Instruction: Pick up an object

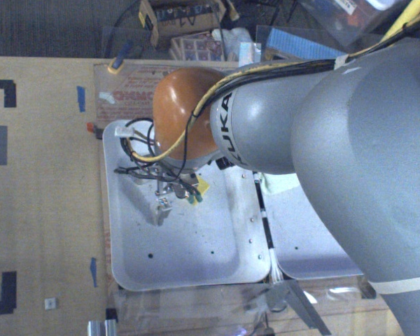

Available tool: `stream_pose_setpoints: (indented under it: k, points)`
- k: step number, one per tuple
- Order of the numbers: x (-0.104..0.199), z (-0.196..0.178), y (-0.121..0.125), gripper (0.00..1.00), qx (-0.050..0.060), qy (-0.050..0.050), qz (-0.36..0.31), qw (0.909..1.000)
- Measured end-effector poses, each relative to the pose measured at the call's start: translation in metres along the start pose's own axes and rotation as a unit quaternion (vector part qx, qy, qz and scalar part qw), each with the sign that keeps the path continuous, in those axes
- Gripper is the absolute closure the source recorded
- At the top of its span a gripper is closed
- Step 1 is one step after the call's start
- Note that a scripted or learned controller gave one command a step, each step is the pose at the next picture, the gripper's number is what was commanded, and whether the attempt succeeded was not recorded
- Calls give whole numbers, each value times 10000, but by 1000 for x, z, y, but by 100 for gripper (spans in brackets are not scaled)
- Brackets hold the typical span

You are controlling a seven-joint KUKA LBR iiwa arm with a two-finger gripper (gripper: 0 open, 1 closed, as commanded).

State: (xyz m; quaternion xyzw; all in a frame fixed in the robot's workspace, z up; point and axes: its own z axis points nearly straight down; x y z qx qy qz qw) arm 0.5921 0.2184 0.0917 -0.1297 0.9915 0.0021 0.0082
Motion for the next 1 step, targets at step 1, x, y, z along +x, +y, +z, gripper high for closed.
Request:
stream_pose_setpoints:
  k: [1]
  points:
    - [43, -1, -9, 0, 12, -1, 2950, 9555]
